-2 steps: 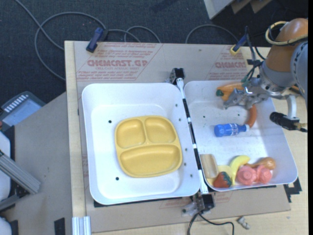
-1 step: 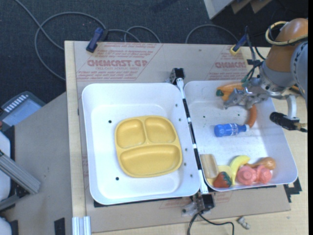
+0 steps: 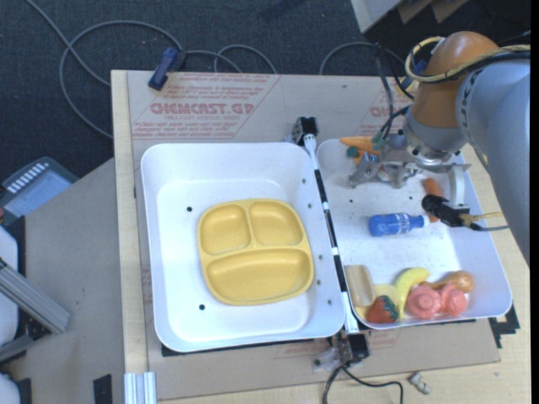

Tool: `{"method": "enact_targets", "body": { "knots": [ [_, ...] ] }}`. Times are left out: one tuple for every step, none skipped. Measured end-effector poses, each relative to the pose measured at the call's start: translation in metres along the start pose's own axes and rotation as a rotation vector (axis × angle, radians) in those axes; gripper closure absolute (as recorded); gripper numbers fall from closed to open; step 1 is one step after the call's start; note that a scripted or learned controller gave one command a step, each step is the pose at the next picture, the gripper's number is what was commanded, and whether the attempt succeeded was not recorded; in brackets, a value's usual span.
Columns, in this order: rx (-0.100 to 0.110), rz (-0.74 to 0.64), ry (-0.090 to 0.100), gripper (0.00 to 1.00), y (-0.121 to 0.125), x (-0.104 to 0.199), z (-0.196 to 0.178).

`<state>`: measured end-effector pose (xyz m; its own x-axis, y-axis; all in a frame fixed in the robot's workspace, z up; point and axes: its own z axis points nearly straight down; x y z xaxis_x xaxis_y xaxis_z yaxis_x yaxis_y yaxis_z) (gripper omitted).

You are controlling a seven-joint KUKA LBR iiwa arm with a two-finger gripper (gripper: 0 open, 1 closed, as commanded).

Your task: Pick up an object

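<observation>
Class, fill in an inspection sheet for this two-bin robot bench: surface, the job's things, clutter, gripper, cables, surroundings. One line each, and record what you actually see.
Surface: bench with printed lettering, bearing a left bin and a right bin side by side.
Job's things: in the right bin, a blue bottle lying flat, a banana, a strawberry, pink toys, a tan block, a carrot.
Clutter: a yellow divided tray in the left bin.
Gripper: gripper low over the right bin's far end; nothing seen between its fingers.
Cables: loops on the floor; a blue clip at the bench's far edge.
Surroundings: dark carpet, grey device at left.
</observation>
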<state>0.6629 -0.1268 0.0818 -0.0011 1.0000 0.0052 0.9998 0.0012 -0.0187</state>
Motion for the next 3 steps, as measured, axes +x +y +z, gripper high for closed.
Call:
{"method": "enact_targets", "body": {
  "knots": [
    [-0.006,0.002,-0.004,0.0,0.001,-0.03,-0.001],
    [-0.01,-0.001,0.004,0.0,0.003,-0.067,-0.002],
    [-0.018,-0.001,-0.004,1.0,0.004,-0.069,-0.013]
  ]
}}
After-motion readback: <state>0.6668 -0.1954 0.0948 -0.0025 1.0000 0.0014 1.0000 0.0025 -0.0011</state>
